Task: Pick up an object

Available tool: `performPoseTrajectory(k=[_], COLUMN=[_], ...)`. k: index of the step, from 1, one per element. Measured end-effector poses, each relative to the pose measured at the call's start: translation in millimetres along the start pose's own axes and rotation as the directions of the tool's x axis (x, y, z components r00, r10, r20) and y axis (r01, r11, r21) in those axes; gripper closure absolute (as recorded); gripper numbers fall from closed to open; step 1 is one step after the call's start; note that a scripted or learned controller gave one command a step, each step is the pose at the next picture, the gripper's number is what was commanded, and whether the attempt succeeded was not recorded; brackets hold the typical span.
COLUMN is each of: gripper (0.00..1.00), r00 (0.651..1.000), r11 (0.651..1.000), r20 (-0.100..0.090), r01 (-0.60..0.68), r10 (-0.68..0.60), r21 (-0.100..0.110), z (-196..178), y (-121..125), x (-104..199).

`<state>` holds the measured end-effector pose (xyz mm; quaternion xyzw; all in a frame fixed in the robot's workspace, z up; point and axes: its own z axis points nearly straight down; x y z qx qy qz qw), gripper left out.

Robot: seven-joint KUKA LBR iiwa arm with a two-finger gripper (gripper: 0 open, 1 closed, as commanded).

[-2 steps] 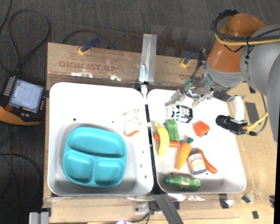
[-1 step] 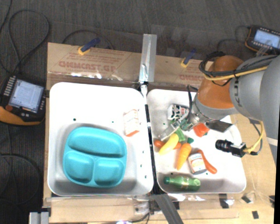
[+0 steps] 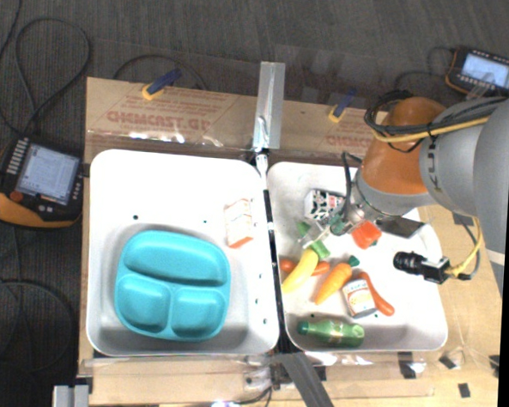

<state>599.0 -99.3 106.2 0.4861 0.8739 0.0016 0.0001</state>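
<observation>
The right bin [image 3: 418, 333] holds several toy foods. An orange carrot [image 3: 331, 281] lies beside a yellow piece [image 3: 299, 272]. A green bottle [image 3: 331, 332] lies near the front wall, and a small labelled jar [image 3: 360, 298] sits against a red piece [image 3: 379, 298]. A black-and-white carton [image 3: 324, 203] rests at the back, with a red-orange piece [image 3: 365, 234] to its right. My gripper [image 3: 341, 219] reaches down from the grey and orange arm [image 3: 403, 164], low between the carton and the red-orange piece. A green stem [image 3: 314, 241] lies just left of it.
The left bin [image 3: 110, 177] holds a blue divided plate [image 3: 172, 284] and a small orange-and-white carton [image 3: 239, 221]. A black plug on a cable [image 3: 418, 264] hangs over the right bin's right side. Handheld pendants [image 3: 37, 181] lie outside the bins.
</observation>
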Motion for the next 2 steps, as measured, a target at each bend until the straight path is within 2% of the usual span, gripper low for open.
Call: performPoseTrajectory(k=[1,2], gripper=[1.00,1.00], r00=[1.000,0.994], r11=[1.000,0.994], r20=[0.003,0.001], r01=[-0.004,-0.110], r10=[0.004,0.110], r21=[0.002,0.004], z=[-127,-105], y=[60,82], x=[30,41])
